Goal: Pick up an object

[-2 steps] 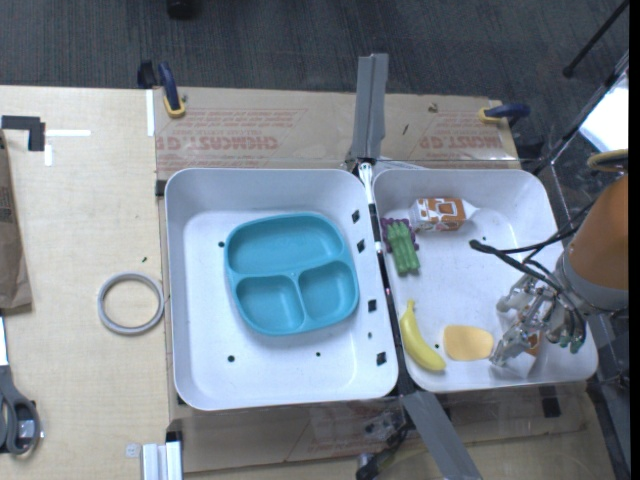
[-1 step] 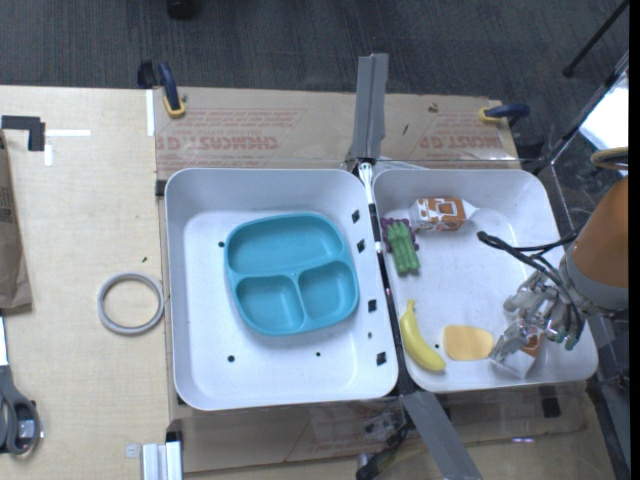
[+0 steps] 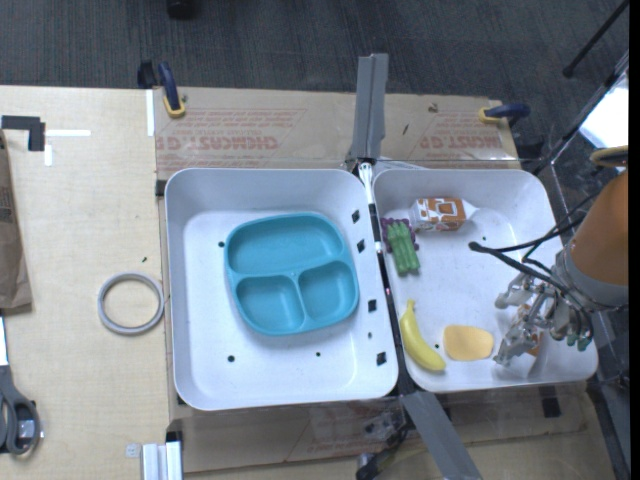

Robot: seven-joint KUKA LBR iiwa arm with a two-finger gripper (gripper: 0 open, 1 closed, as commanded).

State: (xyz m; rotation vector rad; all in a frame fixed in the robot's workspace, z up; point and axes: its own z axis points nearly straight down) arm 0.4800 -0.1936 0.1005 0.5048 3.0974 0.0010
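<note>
The right bin (image 3: 530, 193) holds a yellow banana (image 3: 419, 341) near its front left, a flat yellow-orange piece (image 3: 468, 343) beside it, a green ridged object (image 3: 403, 247) along the left wall, and a small orange-and-white carton (image 3: 441, 213) at the back. My gripper (image 3: 522, 336) hangs low over the bin's front right corner, just right of the yellow-orange piece, and nothing shows between its fingers. The left bin (image 3: 190, 268) holds a blue divided tray (image 3: 291, 273).
A grey ring (image 3: 131, 302) lies on the bench left of the bins. Scissors (image 3: 17, 420) sit at the bench's front left edge. A grey divider bar (image 3: 370, 108) stands between the bins at the back. Black cables (image 3: 515, 258) trail over the right bin.
</note>
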